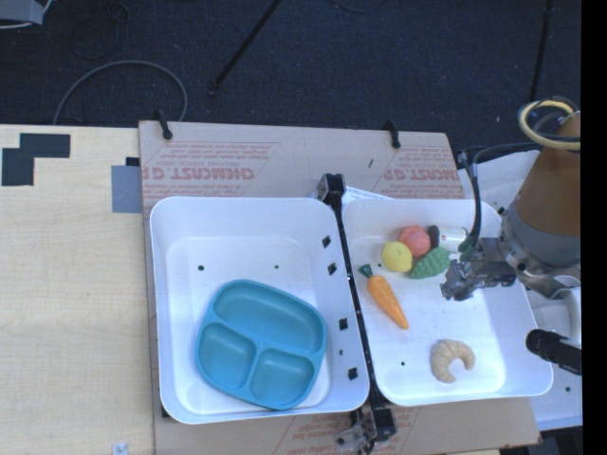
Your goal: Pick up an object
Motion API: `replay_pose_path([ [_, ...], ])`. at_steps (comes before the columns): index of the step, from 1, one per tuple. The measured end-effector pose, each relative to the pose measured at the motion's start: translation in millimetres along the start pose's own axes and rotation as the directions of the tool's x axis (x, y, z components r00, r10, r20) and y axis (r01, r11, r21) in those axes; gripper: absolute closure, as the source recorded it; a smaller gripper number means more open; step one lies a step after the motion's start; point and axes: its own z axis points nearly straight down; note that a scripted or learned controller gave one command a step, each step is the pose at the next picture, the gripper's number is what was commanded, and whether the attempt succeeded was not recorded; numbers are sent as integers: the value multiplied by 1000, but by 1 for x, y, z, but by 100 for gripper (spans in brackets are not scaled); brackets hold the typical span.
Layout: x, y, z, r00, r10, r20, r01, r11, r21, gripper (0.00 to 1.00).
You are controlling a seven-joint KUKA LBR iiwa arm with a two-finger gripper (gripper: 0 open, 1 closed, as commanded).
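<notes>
The pincer (458, 282) hangs over the right bin (512, 373), just right of the green toy (432, 263); whether it is clenched, I cannot tell. A carrot (388, 302) and croissant (451, 359) lie nearer

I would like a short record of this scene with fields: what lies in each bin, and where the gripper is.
left bin: blue divided plate
right bin: carrot, croissant, yellow fruit, pink-red fruit, green item
gripper: over the right bin, right of the green item
held object: none seen
</notes>
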Motion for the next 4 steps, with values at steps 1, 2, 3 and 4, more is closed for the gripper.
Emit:
replay_pose_path([
  [1, 50, 4, -5, 1000, 1, 1, -1, 1000, 0, 100],
  [2, 109, 6, 10, 1000, 2, 1, -2, 1000, 3, 100],
  [3, 158, 15, 7, 1000, 1, 2, -1, 1000, 1, 100],
  [4, 208, 10, 7, 1000, 1, 2, -1, 1000, 2, 100],
])
